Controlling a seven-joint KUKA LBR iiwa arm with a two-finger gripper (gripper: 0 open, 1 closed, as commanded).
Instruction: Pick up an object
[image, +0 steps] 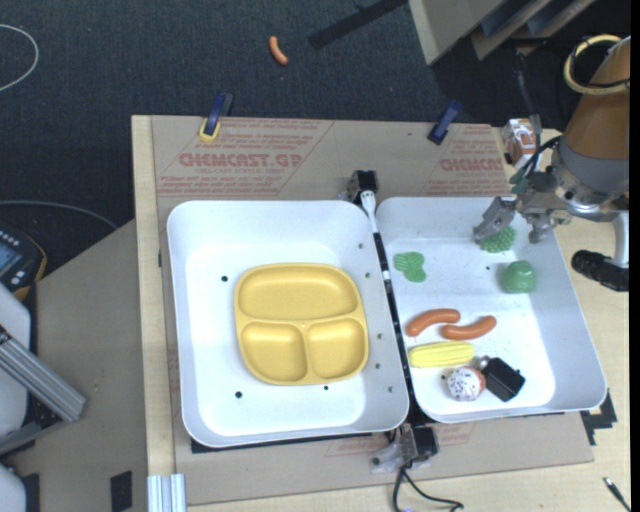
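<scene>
My gripper (515, 226) hangs over the far edge of the right bin (560, 340), its fingers spread open. A small green leafy piece (495, 240) lies just under the left finger (492, 217), not held between the two. A rounder green piece (518, 277) sits a little nearer the front. More toys lie in the same bin: a flat green piece (409, 265), two orange sausages (432, 320) (471, 327), a yellow corn cob (440, 354), a speckled white ball (462, 383) and a black block (503, 379).
The left bin (200, 300) holds a yellow divided plate (300, 322). Clamps (213, 117) (443, 122) grip the bench's far edge. An orange scrap (278, 49) lies on the dark floor beyond.
</scene>
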